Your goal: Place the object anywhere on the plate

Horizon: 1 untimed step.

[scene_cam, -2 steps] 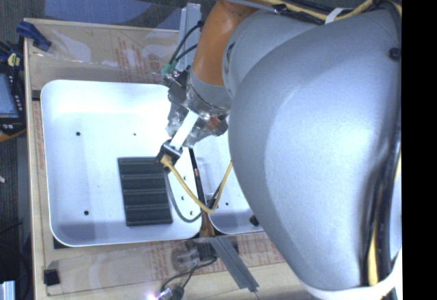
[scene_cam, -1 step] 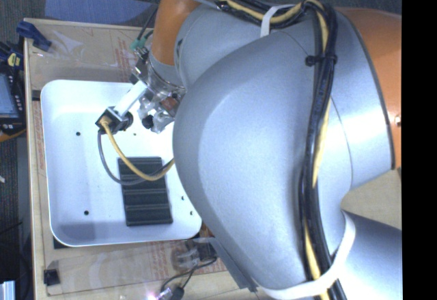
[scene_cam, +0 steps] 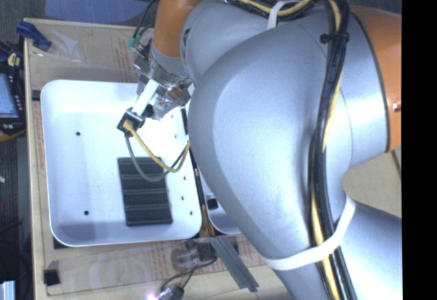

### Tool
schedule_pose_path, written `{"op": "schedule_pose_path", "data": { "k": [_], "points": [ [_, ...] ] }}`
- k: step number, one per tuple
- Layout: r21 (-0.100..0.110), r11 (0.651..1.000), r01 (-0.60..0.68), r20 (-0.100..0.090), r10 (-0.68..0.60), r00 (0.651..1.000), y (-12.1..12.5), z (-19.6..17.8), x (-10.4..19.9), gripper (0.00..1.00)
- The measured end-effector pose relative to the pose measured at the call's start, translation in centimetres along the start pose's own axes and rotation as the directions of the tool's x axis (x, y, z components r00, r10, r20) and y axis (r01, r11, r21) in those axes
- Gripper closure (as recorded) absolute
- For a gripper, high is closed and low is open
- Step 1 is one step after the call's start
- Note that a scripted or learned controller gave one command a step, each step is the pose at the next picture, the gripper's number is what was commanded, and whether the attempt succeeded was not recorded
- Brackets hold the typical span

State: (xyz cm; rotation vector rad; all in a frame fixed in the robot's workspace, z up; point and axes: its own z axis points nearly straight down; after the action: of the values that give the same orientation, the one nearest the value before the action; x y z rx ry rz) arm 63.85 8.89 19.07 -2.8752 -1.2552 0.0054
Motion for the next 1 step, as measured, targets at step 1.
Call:
{"op": "schedule_pose_path", "data": {
  "k": [1],
  "points": [
    [-0.003, 0.815, -0.58, -0.005, 0.58, 0.815, -3.0, -2.62, 3.59, 1.0]
  ]
}}
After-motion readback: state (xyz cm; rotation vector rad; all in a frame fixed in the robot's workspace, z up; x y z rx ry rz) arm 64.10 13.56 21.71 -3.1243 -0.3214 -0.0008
